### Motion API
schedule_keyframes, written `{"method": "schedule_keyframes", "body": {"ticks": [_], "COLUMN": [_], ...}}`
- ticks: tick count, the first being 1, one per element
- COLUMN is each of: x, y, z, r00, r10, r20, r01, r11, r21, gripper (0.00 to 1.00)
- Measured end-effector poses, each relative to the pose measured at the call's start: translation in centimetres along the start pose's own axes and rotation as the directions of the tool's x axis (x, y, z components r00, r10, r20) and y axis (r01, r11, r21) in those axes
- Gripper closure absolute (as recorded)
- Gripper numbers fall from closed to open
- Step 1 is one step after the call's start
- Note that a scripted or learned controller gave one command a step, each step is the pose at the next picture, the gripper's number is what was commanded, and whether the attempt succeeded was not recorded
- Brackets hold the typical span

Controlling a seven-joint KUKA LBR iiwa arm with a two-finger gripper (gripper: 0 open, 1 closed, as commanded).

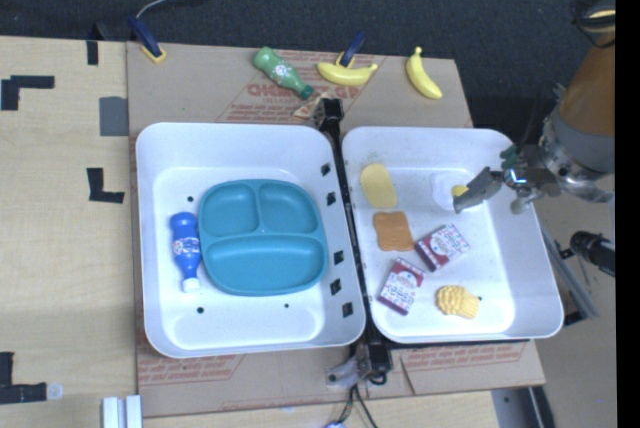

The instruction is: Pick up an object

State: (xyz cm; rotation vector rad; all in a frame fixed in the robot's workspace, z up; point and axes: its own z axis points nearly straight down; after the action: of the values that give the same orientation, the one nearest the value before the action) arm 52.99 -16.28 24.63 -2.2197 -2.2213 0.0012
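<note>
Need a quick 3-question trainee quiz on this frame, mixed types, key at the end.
1. True or false: the blue bottle lies in the same bin as the blue divided plate.
2. Which lies outside both bins, on the cardboard? A) corn cob B) green bottle C) toast slice
3. Fill in: the hand hovers over the ___ bin as seen from the camera.

Key: 1 true; 2 B; 3 right.

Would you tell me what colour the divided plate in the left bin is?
The divided plate is light blue all over, seen clearly in the camera view.
</note>
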Motion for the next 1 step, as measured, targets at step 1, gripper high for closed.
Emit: {"method": "schedule_keyframes", "body": {"ticks": [1], "x": [6.04], "y": [0.09], "z": [14.44], "r00": [1.0], "r10": [-0.001], "r20": [-0.001], "r01": [0.001], "r11": [1.0], "r21": [-0.004], "gripper": [0.0]}}
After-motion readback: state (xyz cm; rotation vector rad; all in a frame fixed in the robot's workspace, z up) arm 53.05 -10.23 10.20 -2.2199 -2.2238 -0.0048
